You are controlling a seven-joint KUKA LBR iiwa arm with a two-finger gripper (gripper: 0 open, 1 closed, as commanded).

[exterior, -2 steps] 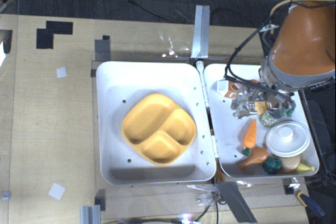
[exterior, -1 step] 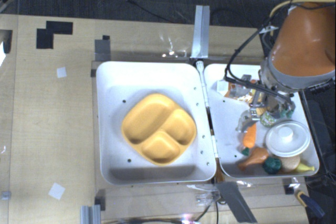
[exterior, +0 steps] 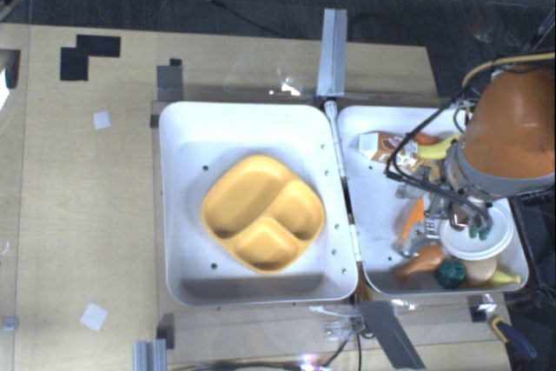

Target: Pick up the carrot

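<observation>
The carrot [exterior: 418,261] lies near the front wall of the right bin [exterior: 375,256]. It has an orange-brown tapered body with its tip pointing left, and a dark green top [exterior: 450,274] at its right end. My gripper [exterior: 423,230] hangs low in this bin, just behind the carrot's thick end and close to it. A slim bright orange piece [exterior: 413,217] shows against the gripper's left side, and I cannot make out what it is. The arm's orange band [exterior: 517,126] hides the bin's right part.
A yellow divided plate [exterior: 262,211] sits in the left bin [exterior: 187,143]. The right bin also holds a banana [exterior: 434,150], a white and orange packet [exterior: 380,145], a white round lid [exterior: 473,241] and a yellow item [exterior: 502,278], all crowded around the gripper.
</observation>
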